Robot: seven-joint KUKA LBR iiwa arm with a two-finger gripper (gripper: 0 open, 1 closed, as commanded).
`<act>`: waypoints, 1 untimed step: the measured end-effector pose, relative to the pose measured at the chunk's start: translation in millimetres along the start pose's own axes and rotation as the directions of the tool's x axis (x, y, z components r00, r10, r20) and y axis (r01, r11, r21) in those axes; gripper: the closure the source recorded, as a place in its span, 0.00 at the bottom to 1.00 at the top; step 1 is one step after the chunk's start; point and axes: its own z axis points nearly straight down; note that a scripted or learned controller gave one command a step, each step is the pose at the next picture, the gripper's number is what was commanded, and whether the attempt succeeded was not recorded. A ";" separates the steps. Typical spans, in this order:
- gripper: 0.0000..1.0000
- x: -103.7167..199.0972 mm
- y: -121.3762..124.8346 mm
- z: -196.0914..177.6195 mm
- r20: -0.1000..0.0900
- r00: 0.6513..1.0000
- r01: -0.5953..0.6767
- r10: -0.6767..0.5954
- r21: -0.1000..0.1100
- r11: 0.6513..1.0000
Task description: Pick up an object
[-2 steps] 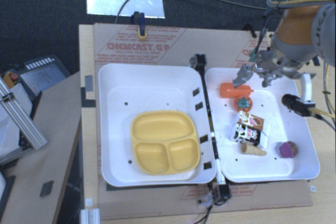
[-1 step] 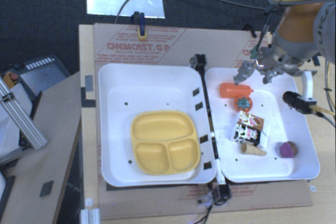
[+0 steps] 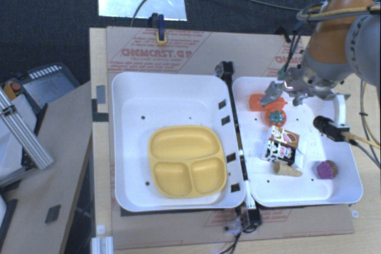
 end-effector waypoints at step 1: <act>0.00 -3.1 3.9 60.1 0.000 1.000 0.000 0.000 0.000 1.000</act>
